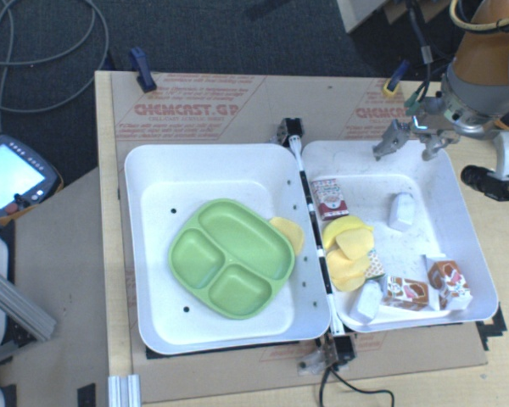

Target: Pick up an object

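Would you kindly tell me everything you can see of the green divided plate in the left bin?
The light green, rounded-square plastic plate lies flat, face up, turned at a slant on the floor of the left shallow white bin. It has three compartments: one long section along its upper right side and two smaller ones below. It looks smooth and matte, and nothing lies in it. Its right corner overlaps a pale yellow round piece next to the divider between the bins.

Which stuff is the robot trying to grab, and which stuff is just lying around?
For the job:
gripper
red carton
yellow pieces
white object
brown packets
right bin

Just lying about:
green tray
left bin
blue clamp
cables
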`<move>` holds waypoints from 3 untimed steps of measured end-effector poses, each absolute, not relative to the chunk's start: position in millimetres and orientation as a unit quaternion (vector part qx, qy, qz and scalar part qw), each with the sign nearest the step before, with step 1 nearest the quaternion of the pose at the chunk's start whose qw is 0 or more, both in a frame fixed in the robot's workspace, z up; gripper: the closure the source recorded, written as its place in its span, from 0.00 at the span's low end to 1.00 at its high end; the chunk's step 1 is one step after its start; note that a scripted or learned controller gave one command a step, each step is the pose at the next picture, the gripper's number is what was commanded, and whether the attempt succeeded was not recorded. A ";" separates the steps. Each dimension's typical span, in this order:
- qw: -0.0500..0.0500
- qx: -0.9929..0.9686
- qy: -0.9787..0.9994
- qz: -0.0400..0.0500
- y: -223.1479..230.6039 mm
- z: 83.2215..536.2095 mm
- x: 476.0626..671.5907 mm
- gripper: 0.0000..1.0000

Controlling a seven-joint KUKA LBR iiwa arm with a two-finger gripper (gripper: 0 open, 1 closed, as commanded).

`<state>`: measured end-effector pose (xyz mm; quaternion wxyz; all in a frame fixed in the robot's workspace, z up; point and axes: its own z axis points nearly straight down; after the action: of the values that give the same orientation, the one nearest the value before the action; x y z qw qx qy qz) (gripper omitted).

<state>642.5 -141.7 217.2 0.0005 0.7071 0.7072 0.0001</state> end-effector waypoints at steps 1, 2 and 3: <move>0.004 0.707 0.707 0.002 -142.7 103.0 581.1 0.00; -0.001 0.707 0.707 0.000 -97.9 84.1 520.7 0.00; 0.000 0.708 0.707 0.000 -98.1 94.0 521.2 1.00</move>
<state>521.2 -98.1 94.0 0.0003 0.7076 0.7066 0.0005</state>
